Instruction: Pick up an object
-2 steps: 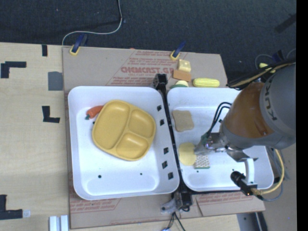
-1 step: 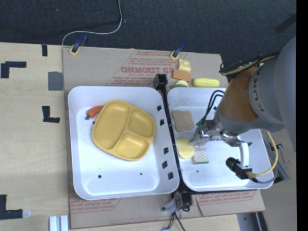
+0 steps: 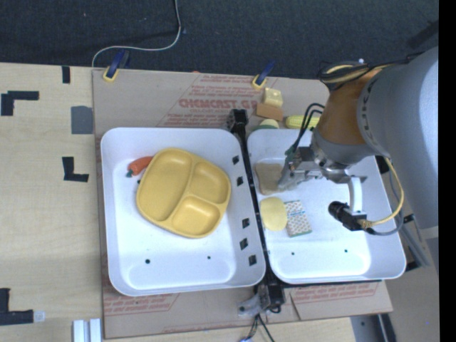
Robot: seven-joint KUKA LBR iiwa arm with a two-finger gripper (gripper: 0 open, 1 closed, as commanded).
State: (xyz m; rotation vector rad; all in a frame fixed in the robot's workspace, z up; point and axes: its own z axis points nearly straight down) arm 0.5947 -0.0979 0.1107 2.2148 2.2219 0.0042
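Round yellow soft-looking disc is lying just below the tool; I cannot tell its state.

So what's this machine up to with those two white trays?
A grey robot arm with an orange band reaches into the right white bin, its gripper low near the bin's left wall, beside a round pale yellow object and a small speckled block. Nothing is visibly held. The left white bin holds a yellow divided plate and an orange piece.

Red print, partly legible as "CHEMCAST", on the brown cardboard sheet beneath the bins.
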